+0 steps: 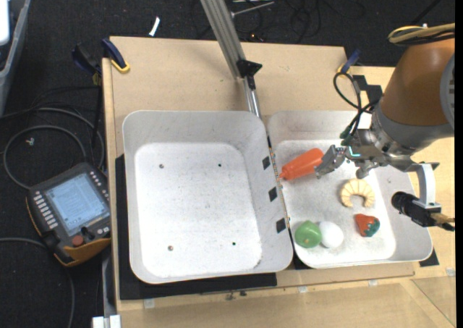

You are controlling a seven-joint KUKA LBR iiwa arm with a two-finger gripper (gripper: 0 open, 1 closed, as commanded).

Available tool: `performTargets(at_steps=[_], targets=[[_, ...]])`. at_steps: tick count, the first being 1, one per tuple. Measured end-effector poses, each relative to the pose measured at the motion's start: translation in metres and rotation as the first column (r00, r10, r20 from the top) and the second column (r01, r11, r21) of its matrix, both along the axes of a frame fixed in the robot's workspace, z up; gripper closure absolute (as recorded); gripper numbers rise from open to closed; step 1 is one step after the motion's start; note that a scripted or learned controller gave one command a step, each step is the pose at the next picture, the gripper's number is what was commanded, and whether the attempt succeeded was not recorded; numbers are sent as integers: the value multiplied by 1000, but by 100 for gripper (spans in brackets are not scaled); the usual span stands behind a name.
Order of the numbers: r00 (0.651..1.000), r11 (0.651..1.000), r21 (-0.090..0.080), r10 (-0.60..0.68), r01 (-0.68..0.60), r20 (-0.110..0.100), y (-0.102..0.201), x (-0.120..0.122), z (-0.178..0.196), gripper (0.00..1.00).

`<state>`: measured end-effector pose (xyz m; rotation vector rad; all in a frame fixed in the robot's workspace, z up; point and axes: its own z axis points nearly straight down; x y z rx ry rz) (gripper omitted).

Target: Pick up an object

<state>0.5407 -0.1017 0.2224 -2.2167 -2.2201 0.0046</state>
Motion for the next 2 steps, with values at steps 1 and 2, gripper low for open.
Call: performTargets(at_steps=[1, 2], targets=[[1000, 1000, -1, -1, 2, 5, 0, 1, 2, 0], [1000, 1000, 0, -3, 3, -2, -2, -5, -61, 0]])
